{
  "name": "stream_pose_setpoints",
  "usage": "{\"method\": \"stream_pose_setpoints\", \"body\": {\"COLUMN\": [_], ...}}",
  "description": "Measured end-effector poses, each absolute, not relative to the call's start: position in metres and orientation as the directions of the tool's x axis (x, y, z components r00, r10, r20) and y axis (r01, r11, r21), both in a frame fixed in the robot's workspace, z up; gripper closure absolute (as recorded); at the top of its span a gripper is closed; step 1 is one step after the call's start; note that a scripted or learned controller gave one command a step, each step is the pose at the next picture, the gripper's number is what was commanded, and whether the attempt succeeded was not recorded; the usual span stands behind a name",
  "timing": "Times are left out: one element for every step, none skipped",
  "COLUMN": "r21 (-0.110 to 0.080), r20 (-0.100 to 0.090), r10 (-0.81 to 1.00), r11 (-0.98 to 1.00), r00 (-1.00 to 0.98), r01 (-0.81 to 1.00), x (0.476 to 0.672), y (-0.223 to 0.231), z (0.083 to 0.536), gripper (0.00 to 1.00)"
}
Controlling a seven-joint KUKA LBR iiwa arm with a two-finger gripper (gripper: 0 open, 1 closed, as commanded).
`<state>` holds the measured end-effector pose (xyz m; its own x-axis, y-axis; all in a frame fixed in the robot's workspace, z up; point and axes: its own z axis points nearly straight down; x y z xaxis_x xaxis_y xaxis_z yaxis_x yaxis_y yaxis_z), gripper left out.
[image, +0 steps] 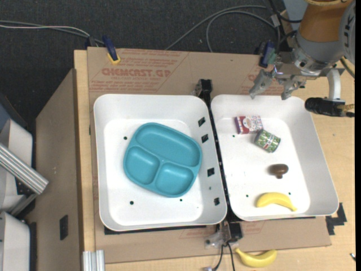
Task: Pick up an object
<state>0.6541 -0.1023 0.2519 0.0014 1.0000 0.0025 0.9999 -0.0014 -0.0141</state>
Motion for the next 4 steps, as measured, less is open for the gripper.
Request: {"method": "stream_pose_setpoints", "body": {"r21": [-0.001,-0.006,-0.009,-0.003], "r20": [0.001,0.001,0.002,0.001], "r10": [1.000,1.000,1.000,1.000], "r11": [0.001,-0.001,0.000,0.000], "r00": [-0.001,0.001,0.000,0.000], "r01": [1.000,1.000,1.000,1.000], "x": [0.656,0.658,0.654,0.659], "y": [-0.102,-0.109,-0.109,-0.112], "z": [0.259,0.214,0.150,0.095], "gripper": [0.00,0.00,0.00,0.00]}}
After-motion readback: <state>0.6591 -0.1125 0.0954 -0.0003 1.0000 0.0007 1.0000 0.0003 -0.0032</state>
